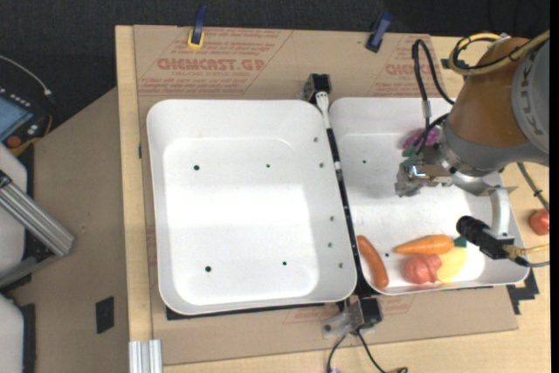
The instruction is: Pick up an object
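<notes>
Over the right bin (376,122), the grey arm with its orange band (489,100) reaches in from the right, and its gripper (412,179) hangs low above the bin's bare white floor, roughly midway along its length. The metal tool is small and partly shadowed by the wrist; whether it is open or closed I cannot tell, and nothing visible sits in it. Just behind the wrist, toward the far side of the bin, a purple object (417,137) peeks out, possibly a small toy, too hidden to name. Along the near edge of the same bin lies a group of toy foods: a reddish sausage (373,262) tilted beside the dividing wall, an orange carrot (425,245) lying crosswise, a pink piece (420,269) just under it, and a yellow piece (453,265) touching the pink one. These lie apart from the gripper. The left bin (175,188) stands beside it on the cardboard-covered bench (262,57).
</notes>
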Controlling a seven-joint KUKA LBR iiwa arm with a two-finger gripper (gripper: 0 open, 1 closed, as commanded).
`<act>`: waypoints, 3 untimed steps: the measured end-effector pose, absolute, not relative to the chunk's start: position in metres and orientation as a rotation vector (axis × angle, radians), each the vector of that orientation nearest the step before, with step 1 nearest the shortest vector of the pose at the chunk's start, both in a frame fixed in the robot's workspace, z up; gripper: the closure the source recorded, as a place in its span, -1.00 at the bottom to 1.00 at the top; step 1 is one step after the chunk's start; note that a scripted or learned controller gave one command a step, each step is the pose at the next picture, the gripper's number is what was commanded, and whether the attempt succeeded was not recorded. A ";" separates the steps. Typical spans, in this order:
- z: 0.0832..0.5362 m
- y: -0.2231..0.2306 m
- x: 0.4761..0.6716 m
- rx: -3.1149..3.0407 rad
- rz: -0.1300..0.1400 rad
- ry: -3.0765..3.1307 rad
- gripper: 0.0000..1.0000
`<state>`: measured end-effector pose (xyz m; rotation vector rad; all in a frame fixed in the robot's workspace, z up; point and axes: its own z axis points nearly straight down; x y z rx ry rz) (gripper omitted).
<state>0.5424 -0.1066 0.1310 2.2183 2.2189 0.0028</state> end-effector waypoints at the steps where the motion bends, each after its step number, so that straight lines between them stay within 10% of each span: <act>1: 0.188 -0.033 0.602 2.208 0.011 2.225 1.00; 2: 0.198 0.049 0.565 2.217 -0.001 2.233 1.00; 3: 0.184 0.094 0.593 2.215 0.004 2.225 1.00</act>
